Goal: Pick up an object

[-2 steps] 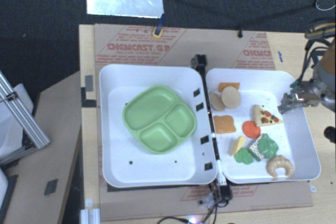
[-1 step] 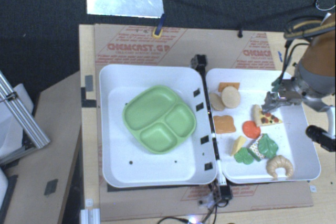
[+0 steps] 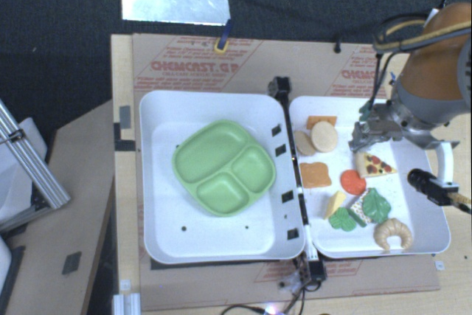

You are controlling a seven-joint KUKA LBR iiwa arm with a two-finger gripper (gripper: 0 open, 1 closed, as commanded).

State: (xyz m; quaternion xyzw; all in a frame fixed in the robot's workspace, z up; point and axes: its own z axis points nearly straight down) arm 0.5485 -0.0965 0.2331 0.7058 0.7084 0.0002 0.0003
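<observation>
We look down on a tan counter [image 3: 88, 158] covered with a printed cardboard sheet, on which two shallow white bins sit side by side. The left white bin [image 3: 158, 232] holds a pale green three-compartment plastic tray [image 3: 223, 167]. The right white bin [image 3: 428, 236] holds toy food: a round beige biscuit [image 3: 324, 136] at the far left, a toasted bread slice [image 3: 316, 175] just nearer, a red tomato slice [image 3: 352, 181], a pizza wedge [image 3: 376, 165], green leafy pieces [image 3: 377, 204] and a tan croissant [image 3: 392, 233] at the near edge. Our grey arm with the orange band reaches in from the right, and its pincer [image 3: 366, 135] hangs just beyond the pizza wedge; we cannot tell how the pincer is set.
</observation>
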